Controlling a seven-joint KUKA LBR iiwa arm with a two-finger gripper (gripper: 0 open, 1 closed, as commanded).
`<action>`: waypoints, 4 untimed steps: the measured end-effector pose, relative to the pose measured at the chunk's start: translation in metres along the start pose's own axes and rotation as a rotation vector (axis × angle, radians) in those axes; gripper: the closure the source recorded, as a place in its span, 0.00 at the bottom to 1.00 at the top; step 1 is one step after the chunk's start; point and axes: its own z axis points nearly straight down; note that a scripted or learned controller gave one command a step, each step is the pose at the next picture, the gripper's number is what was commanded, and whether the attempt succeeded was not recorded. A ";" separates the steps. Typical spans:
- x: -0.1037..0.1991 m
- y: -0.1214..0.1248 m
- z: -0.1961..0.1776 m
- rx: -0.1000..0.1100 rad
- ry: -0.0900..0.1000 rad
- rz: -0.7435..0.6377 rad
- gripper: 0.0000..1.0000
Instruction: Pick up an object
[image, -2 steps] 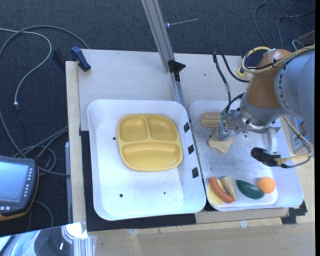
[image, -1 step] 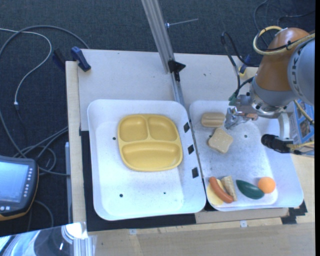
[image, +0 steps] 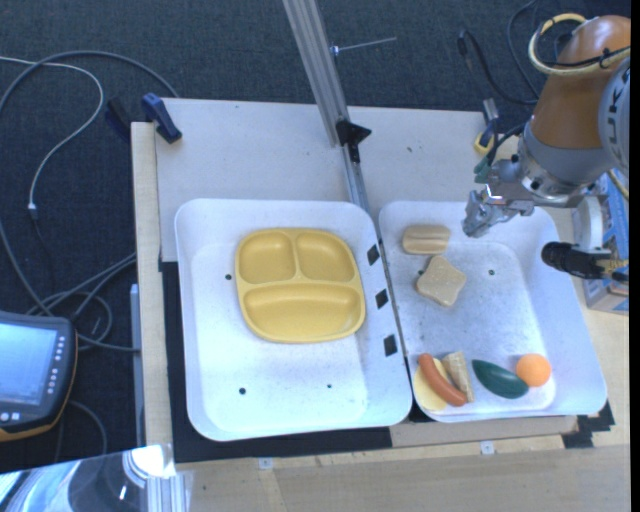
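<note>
My tool (image: 483, 215) hovers near the bread roll (image: 427, 239), can't tell its grip state; looks light and squishy, I'd pinch mid-length.

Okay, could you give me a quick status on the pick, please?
Gripper above right bin far edge, nothing visibly held. Nearest: bread roll, bread slice. Nothing in the way.

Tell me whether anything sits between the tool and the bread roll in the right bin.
Nothing visible does. The tool is over the right bin's upper part, and the bread roll lies just to its left with bare bin floor between them. The toast slice lies lower, off that line.
</note>
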 end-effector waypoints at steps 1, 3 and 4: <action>0.000 0.001 -0.023 0.003 0.001 0.000 1.00; 0.124 0.005 -0.012 0.011 0.004 -0.006 1.00; 0.180 0.006 -0.022 0.006 0.004 -0.006 1.00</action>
